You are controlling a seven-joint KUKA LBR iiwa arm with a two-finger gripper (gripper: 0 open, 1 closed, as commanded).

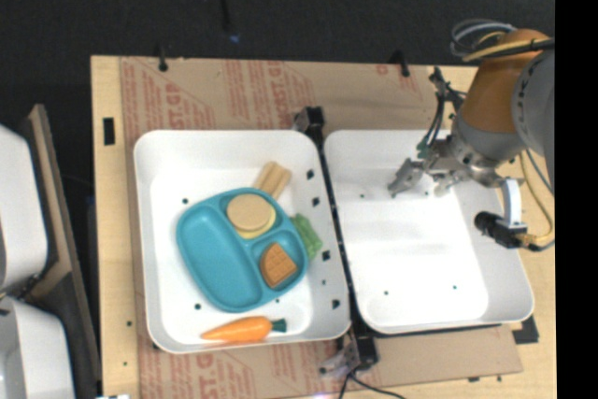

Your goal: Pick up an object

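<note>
The arm reaches in from the right over the right bin [505, 294], and its gripper [422, 177] hangs above the upper part of that bin, near its far edge. The fingers [405, 179] stand somewhat apart, splayed to left and right, and nothing lies between them; the white floor of the bin shows beneath. All the things to pick lie in the left bin [154, 201], well apart from the gripper and on the other side of the rims where the two bins meet. There a blue tray [217, 262] with compartments lies tilted in the middle of the bin. In its upper compartment rests a round tan disc [252, 213], and in its lower right compartment a brown waffle piece [278, 265]. A pale wooden block [273, 178] lies just beyond the tray's upper edge, touching or nearly touching it. A green piece [308, 236] peeks out by the tray's right edge, close to the bin's right wall. An orange carrot [243, 329] with a green tip lies on its side near the front wall of the left bin, just below the tray. Both bins sit on the counter [215, 93], side by side.
</note>
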